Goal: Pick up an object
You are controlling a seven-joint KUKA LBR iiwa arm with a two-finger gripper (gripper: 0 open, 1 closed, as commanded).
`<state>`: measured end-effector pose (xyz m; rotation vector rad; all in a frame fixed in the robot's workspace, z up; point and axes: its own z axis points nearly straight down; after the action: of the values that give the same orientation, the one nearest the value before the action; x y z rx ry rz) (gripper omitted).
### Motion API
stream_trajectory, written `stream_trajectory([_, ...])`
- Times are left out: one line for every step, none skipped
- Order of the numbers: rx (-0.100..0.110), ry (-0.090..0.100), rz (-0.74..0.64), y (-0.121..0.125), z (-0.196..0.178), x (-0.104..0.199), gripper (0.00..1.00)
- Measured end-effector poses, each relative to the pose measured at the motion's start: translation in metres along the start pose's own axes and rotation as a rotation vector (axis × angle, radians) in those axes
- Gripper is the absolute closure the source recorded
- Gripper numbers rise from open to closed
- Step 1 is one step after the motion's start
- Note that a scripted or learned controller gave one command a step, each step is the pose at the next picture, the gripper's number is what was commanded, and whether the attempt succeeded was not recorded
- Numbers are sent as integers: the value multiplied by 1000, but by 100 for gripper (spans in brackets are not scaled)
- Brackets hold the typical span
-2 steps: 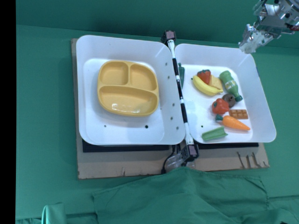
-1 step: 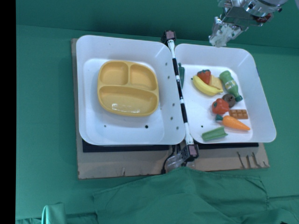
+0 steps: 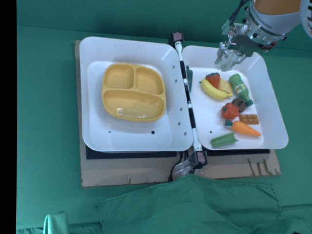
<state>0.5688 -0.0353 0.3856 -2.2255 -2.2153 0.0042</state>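
Observation:
My gripper [image 3: 228,62] hangs over the far part of the right bin [image 3: 273,130], a little above and behind the toys. Below it lie a yellow banana [image 3: 213,90], a strawberry [image 3: 213,79] and a green bottle [image 3: 240,88]. Toward the front sit a red tomato [image 3: 229,111], a brown doughnut [image 3: 239,103], a brown waffle piece [image 3: 248,118], an orange carrot [image 3: 245,128] and a green pepper [image 3: 224,140]. A dark green piece [image 3: 189,77] leans against the bin's left wall. Nothing shows between my fingers.
The left bin [image 3: 97,135] holds a yellow divided plate [image 3: 133,91]. A black-and-white striped bar [image 3: 187,94] runs between the two bins. Green cloth [image 3: 195,204] bunches up at the bench's front edge.

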Motion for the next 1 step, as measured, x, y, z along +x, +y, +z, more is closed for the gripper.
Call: stream_trajectory([-2,0,0,-15,41,7,100])
